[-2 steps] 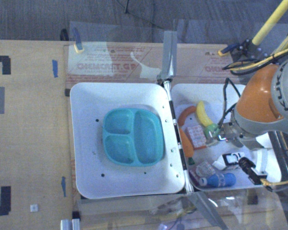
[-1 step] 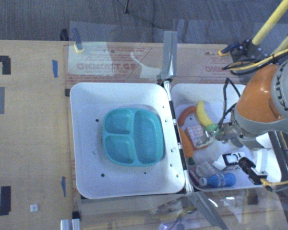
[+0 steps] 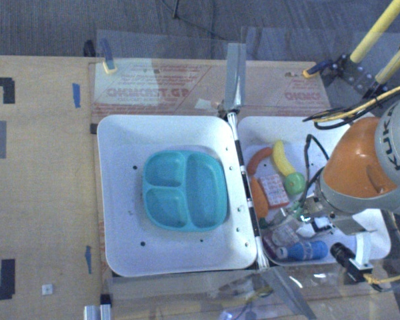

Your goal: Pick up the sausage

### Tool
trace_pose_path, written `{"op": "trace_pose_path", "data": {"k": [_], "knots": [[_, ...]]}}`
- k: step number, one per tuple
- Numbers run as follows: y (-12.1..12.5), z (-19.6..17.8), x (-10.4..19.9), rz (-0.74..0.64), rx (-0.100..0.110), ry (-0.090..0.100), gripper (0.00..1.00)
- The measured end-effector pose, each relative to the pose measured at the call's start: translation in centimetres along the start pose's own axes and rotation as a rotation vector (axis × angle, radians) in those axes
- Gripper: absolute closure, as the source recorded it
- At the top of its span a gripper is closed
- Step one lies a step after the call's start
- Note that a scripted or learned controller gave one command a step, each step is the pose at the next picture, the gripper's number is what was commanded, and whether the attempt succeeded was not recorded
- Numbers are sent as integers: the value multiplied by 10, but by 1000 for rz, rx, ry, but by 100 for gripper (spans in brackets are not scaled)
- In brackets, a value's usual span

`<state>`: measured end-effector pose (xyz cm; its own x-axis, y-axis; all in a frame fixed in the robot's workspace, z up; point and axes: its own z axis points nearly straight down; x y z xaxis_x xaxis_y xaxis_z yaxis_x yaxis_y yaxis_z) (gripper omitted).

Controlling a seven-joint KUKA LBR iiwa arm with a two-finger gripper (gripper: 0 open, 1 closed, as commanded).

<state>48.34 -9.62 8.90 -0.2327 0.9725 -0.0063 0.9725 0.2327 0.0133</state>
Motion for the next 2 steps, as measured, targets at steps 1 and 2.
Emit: {"op": "trace_pose_path", "data": {"k": [1, 2], "knots": [[17, 1, -59, 40, 2, 0, 0], [1, -74, -69, -29, 12, 5, 0]]}}
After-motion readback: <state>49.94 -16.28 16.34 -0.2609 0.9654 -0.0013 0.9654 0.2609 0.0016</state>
